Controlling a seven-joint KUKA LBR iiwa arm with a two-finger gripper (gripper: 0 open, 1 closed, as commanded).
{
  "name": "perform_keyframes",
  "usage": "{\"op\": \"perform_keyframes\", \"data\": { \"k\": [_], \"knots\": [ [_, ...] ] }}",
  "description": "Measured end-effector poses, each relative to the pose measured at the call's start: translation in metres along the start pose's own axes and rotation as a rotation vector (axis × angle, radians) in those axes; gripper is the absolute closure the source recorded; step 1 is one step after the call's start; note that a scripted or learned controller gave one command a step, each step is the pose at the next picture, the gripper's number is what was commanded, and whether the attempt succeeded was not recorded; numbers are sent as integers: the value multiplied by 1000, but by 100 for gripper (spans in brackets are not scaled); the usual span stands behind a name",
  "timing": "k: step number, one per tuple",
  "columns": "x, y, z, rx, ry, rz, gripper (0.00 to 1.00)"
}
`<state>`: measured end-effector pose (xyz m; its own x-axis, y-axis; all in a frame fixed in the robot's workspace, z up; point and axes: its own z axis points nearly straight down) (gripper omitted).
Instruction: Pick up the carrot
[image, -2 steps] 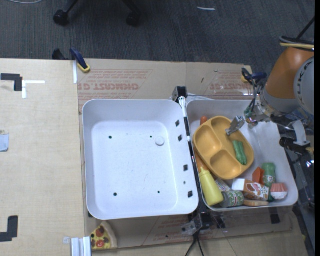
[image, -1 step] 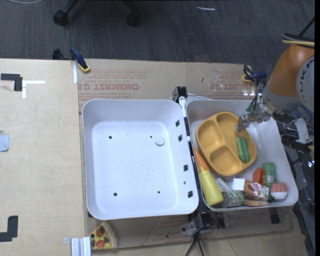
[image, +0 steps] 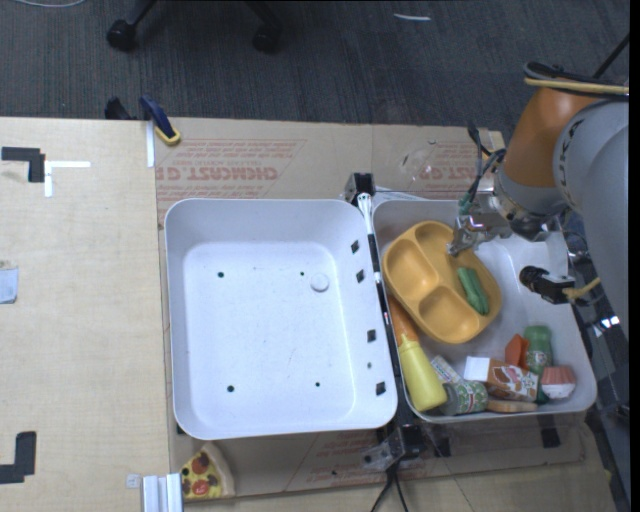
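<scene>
The carrot is an orange strip along the left wall of the right bin. It is partly covered by the yellow divided plate and by the yellow squeeze bottle. My gripper hangs over the plate's upper right rim, just above a green pod that lies in the plate. It is well to the right of the carrot and farther back, and I see nothing held in it.
The left bin holds a small white disc. Packed along the right bin's front are a green can, a red-orange item, food packets and a white block. A pizza-slice toy lies outside on the cardboard.
</scene>
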<state>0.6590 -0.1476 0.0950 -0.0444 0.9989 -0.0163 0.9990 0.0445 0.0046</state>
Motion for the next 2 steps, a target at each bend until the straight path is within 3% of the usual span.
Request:
{"op": "perform_keyframes", "data": {
  "k": [1, 2],
  "knots": [
    [-5, 0, -10, -1, -9, 0, 100],
    [8, 0, -48, -4, -15, 223, 100]
  ]
}}
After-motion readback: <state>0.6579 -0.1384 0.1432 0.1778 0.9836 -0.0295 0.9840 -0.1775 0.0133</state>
